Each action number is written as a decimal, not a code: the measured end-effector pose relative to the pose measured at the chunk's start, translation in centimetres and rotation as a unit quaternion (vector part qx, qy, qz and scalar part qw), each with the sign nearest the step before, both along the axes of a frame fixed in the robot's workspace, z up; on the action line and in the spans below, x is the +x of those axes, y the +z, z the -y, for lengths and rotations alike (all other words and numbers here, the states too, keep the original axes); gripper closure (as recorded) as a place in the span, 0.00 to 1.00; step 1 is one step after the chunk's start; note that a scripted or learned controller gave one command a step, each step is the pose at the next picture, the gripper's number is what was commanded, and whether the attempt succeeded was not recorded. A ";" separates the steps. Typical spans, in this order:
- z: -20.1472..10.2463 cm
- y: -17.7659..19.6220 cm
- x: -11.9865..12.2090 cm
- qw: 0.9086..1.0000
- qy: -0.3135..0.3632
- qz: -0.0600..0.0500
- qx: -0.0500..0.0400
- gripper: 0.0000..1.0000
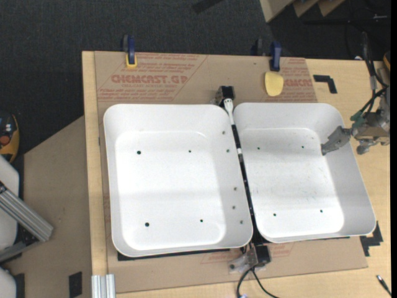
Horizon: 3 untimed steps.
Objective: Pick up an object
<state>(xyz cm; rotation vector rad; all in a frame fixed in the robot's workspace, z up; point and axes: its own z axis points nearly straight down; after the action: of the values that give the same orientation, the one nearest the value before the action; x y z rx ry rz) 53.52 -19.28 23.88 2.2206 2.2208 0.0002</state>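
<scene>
Cardboard covers your bench (pixel 186 73): a brown sheet printed with red lettering, pinned along its far edge by two blue clamps, one on the left (pixel 129 48) and one on the right (pixel 275 54). You have two shallow white bins on it, side by side and touching along a dark seam. The left bin (pixel 118 166) shows you bare white plastic with a few small dark dots, and the right bin (pixel 347 210) shows the same, with faint grey scuffing across its floor. You will find a small pale yellow object (pixel 273 83) lying on the cardboard just beyond the far rim of the right bin, close under the right clamp and outside both bins. Your gripper (pixel 332 140) comes in from the right and sits over the right bin's far right corner, a grey tip pointing inward with cables behind it. It is too small and blurred for you to judge its grasp. Dark carpet surrounds the bench, with wooden boards at the top right and an aluminium rail (pixel 25 213) at the lower left.
</scene>
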 end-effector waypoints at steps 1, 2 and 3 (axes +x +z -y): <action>0.0 1.1 0.1 1.000 0.000 0.002 -0.001 1.00; -9.2 6.9 -3.3 1.000 0.004 0.002 0.001 1.00; -13.4 17.3 -1.3 1.000 0.003 0.007 0.000 1.00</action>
<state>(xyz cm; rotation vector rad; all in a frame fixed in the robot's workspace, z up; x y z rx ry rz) 52.24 -5.86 41.16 2.2058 2.2203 0.0159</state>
